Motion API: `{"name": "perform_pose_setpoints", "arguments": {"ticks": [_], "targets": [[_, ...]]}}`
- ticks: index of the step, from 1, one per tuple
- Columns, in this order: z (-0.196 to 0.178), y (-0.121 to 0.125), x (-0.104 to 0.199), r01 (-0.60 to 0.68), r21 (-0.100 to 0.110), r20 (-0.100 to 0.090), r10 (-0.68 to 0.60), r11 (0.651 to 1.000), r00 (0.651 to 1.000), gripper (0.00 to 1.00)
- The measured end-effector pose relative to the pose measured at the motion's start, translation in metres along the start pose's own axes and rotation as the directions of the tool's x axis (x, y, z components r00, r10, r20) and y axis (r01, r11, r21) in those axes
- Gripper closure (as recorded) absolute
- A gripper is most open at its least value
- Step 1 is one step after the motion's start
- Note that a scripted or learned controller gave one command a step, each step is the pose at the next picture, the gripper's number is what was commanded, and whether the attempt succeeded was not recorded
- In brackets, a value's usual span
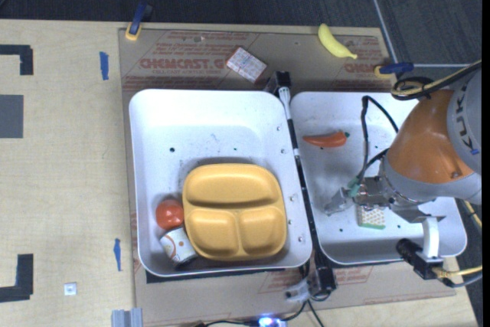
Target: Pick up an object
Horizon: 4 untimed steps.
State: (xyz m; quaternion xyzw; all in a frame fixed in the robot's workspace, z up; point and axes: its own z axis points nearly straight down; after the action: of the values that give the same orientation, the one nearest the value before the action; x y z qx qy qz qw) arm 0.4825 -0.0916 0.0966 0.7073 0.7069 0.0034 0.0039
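- Gripper (342, 201) is hanging low in the right bin (337, 237) — jaw state: can't tell.
- Red pepper (325, 139) is lying near that bin's far wall.
- Yellow tray (232, 209) is sitting in the left bin (153, 119).

— What sits in the left white plastic bin (153, 115)?

— A yellow three-compartment tray (233, 209) lies toward the near wall; a red-orange ball (168, 213) touches its left edge, and a small white-and-orange toy (178, 244) lies just in front of the ball.

— And the right white plastic bin (321, 241)?

— A red chilli pepper (325, 139) lies near the far wall; a small dotted card (372, 217) lies nearer the front, under the arm's claw (366, 194).

— Behind the bins?

— On the surface (61, 165), a yellow banana (335, 42) lies right of a small patterned box (245, 63).
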Motion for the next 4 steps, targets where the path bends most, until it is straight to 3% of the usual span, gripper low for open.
{"name": "perform_pose_setpoints", "arguments": {"ticks": [4], "targets": [[0.0108, -0.0023, -0.0011, -0.001, 0.006, 0.001, 0.001, 1.000, 1.000, 0.00]]}}
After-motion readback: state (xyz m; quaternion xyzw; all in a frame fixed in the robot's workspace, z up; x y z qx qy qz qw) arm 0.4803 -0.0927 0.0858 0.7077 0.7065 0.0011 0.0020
